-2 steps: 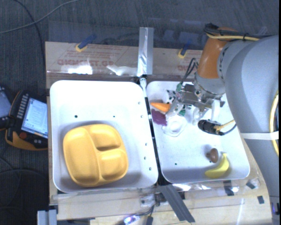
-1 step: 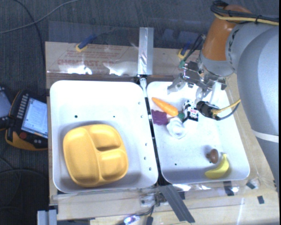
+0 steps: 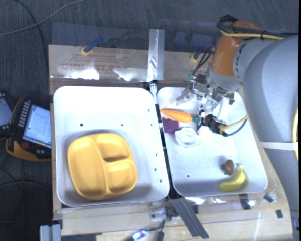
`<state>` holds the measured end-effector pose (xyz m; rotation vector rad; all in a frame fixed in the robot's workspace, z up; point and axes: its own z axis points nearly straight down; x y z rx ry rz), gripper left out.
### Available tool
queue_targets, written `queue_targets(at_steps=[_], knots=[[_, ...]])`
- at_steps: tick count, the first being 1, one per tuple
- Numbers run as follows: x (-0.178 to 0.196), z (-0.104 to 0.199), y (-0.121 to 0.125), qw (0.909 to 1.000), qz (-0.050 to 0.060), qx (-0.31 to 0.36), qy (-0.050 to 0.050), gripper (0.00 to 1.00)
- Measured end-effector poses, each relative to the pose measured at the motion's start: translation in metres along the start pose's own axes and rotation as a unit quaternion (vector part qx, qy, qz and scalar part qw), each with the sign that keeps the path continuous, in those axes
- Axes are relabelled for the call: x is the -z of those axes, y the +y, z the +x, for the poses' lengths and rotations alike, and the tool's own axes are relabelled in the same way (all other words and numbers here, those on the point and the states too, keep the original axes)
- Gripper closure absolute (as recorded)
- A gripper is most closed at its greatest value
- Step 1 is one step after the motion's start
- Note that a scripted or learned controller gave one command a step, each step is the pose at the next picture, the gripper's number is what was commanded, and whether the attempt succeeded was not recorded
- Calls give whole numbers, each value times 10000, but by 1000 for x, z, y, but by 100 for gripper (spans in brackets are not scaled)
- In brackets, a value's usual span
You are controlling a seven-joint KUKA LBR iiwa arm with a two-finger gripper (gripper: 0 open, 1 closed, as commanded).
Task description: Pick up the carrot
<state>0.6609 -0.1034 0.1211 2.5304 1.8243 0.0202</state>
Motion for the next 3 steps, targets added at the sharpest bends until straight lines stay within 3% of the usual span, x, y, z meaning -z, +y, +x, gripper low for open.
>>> queue_targets(at_steps=[1,3], knots=[[-11,-5,-9,9925,-113,1221,-25,0],[-10,-13,-24,9738,-200,2265,-15,0]])
